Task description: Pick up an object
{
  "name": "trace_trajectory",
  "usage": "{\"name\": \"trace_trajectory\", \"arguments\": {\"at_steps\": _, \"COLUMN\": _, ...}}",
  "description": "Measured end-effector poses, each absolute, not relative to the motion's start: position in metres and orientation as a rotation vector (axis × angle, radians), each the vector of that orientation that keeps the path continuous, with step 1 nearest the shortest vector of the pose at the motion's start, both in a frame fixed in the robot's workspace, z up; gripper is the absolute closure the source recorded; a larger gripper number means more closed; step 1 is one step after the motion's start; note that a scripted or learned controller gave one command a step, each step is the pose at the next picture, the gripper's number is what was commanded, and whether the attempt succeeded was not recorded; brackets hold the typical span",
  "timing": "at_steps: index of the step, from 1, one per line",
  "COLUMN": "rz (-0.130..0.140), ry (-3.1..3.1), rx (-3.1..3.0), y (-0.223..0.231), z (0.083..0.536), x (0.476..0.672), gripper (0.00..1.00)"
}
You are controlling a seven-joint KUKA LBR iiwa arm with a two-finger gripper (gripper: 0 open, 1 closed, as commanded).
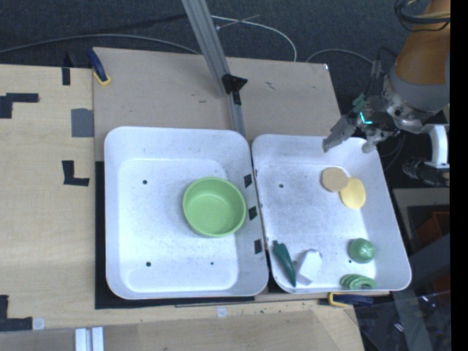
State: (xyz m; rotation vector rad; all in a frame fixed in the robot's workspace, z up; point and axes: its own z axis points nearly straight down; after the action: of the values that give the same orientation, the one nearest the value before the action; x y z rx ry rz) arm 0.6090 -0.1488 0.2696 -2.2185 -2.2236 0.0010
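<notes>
Gripper hovered over right bin's far rim, fingers apart, nothing between them. Nearest objects, tan disc touching yellow disc, lay inside that bin. Risk: both flat; fingers may skid off or catch both.

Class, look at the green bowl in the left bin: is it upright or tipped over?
Upright. The green bowl shows its round open mouth and inside facing up, resting on the left bin floor.
</notes>
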Motion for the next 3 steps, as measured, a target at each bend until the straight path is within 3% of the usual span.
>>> {"name": "trace_trajectory", "arguments": {"at_steps": 1, "rz": 0.007, "ry": -2.221, "rx": -2.217, "y": -0.147, "z": 0.226, "x": 0.609, "gripper": 0.0}}
{"name": "trace_trajectory", "arguments": {"at_steps": 3, "rz": 0.008, "ry": -2.219, "rx": -2.214, "y": -0.14, "z": 0.115, "x": 0.591, "gripper": 0.0}}
